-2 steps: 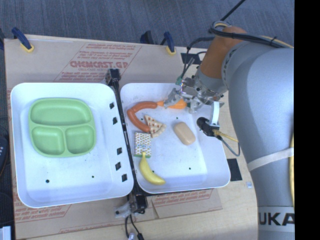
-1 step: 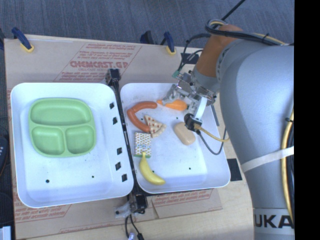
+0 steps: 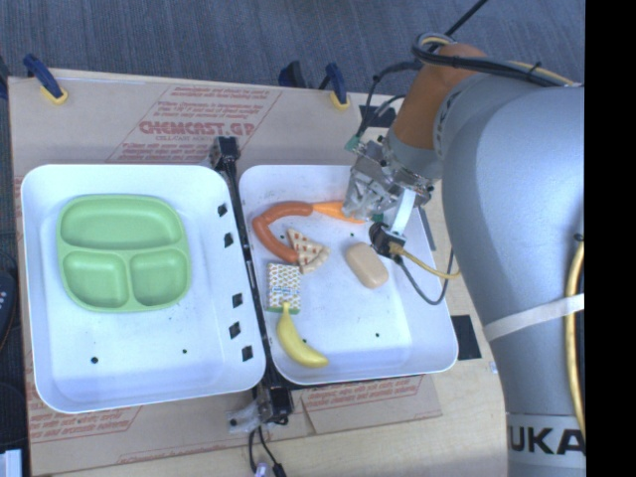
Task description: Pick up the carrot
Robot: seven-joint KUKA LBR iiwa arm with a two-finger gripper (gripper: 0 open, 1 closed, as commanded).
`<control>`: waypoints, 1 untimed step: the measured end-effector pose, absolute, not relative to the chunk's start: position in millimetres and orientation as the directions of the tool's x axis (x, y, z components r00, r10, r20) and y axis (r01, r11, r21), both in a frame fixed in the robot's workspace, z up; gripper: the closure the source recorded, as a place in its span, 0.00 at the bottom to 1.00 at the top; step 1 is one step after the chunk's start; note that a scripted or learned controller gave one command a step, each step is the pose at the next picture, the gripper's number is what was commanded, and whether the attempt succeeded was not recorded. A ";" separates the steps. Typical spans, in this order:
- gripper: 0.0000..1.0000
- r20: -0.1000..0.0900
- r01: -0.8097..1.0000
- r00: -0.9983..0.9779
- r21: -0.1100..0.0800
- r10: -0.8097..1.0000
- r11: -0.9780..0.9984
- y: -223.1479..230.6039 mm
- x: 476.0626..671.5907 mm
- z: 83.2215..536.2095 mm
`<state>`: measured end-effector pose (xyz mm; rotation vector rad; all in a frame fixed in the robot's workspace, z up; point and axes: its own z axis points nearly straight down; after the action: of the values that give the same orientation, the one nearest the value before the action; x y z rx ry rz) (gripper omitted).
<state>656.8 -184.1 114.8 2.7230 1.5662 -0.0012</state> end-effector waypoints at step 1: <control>1.00 0.000 0.842 0.540 -0.002 0.842 -0.540 -141.6 593.0 248.4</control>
<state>593.0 -141.6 248.4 2.7582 1.5075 -0.0019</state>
